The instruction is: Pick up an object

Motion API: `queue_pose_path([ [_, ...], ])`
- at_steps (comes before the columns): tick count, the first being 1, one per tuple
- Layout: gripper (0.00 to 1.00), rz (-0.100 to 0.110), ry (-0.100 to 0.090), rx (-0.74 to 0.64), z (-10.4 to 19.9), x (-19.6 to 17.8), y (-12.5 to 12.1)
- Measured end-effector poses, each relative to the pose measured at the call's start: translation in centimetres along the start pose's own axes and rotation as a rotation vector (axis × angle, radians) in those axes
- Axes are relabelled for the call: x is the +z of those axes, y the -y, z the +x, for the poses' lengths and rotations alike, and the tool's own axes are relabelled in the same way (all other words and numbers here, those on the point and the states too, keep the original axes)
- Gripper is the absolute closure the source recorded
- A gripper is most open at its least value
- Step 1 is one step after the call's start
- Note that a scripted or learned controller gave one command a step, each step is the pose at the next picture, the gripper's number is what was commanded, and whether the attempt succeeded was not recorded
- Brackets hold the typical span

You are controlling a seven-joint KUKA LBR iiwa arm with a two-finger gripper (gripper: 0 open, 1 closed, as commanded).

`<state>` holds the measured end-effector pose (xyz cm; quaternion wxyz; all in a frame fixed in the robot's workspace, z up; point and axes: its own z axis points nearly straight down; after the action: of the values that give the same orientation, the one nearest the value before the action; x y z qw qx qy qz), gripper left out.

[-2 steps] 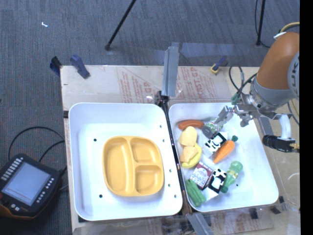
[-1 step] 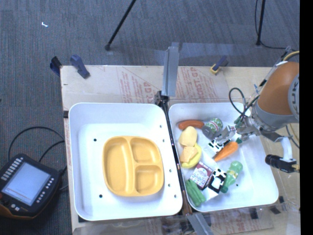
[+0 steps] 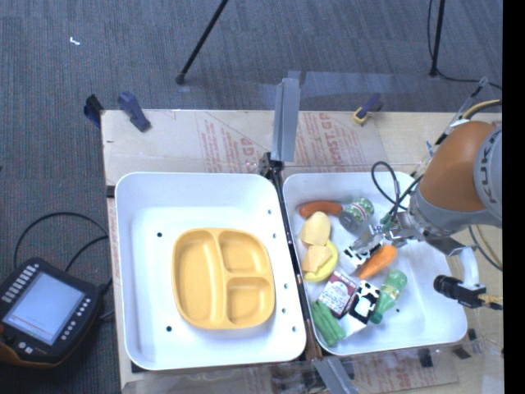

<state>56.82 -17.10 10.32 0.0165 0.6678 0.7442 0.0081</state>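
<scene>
The toy carrot (image 3: 378,260) is found in the right bin (image 3: 426,322), crowded among play foods. The end effector (image 3: 367,243) is lowered just beside its upper end, seemingly for a grasp; its opening cannot be told. A yellow divided plate (image 3: 223,277) is seated in the left bin (image 3: 139,212) upon the surface (image 3: 189,138).

This was a robotics lab: a plywood bench (image 3: 246,142) stood on grey carpet (image 3: 123,39), tripod legs (image 3: 205,35) behind it, a teach pendant (image 3: 45,310) on the floor, cables (image 3: 390,187) trailing beside the KUKA arm (image 3: 459,175).
</scene>
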Motion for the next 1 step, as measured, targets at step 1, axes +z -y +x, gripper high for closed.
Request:
queue_pose_path([
  [1,0.00,-0.005,-0.003,0.000,0.01,-0.07,1.91],
])
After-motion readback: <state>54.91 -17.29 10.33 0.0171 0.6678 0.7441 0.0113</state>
